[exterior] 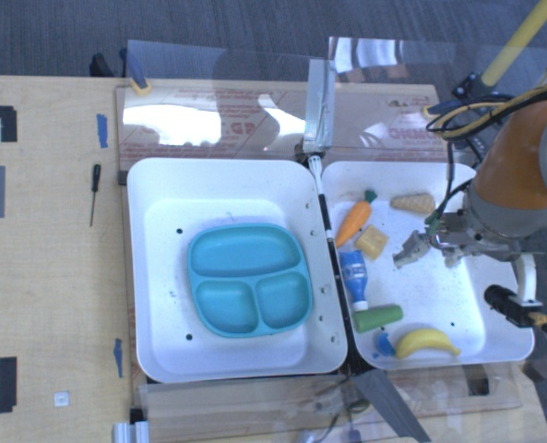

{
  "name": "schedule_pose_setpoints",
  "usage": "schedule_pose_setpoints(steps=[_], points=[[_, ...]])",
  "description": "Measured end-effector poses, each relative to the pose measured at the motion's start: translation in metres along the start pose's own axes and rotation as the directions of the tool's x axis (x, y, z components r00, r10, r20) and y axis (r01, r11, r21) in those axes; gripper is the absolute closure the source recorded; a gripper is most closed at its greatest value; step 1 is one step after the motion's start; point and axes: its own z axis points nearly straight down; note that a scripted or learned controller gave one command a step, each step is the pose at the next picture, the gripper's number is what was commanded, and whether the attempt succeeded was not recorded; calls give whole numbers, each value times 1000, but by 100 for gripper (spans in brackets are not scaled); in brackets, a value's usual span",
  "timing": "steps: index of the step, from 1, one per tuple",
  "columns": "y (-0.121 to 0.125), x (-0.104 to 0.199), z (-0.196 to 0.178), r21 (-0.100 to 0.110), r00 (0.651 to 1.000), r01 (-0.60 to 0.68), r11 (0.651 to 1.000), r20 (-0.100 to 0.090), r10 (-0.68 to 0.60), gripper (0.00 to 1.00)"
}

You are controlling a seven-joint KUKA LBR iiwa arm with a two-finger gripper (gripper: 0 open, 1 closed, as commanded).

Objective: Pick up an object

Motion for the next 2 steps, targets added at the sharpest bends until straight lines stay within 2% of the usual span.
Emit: schedule_pose_setpoints(steps=[1,2], points=[[54,44,2,-11,1000,18,1000,3,-18,0],[95,31,29,4,1000,-15,1000,1,15,0]])
